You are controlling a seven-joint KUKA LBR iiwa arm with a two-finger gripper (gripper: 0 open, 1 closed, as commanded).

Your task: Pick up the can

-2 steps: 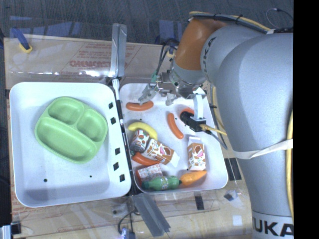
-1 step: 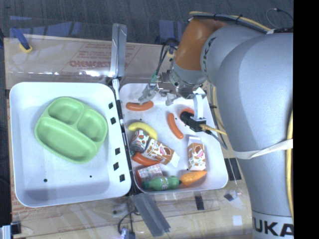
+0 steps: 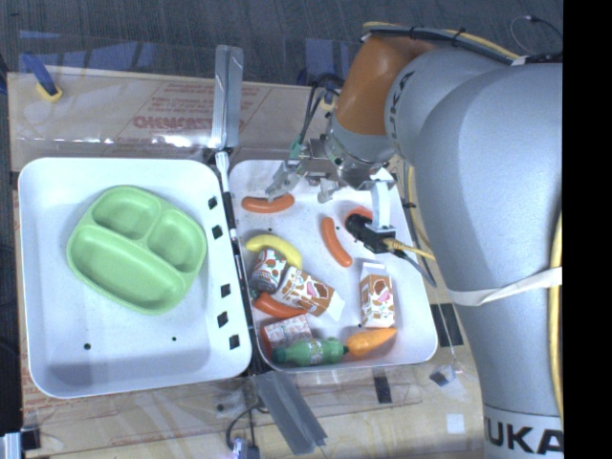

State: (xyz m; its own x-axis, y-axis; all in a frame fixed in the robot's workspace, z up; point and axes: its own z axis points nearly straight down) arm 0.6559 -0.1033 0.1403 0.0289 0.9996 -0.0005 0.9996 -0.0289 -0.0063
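Item: can [image 3: 269, 270], lying in the right bin [image 3: 421, 328], just near of the banana [image 3: 274, 248], touching a carton [image 3: 308, 291]. End effector [image 3: 308, 173]: far end of bin, grip state we cannot tell. We advise descending between banana and carton.

We see a robotics laboratory: a KUKA arm [image 3: 478, 161], two white bins [image 3: 57, 352] of toy food, taped cardboard [image 3: 172, 108], loose cables [image 3: 531, 32].

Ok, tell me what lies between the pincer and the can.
The pincer hangs over the far end of the right bin. Between it and the can lie a sausage, just beneath the pincer, and a banana against the can.
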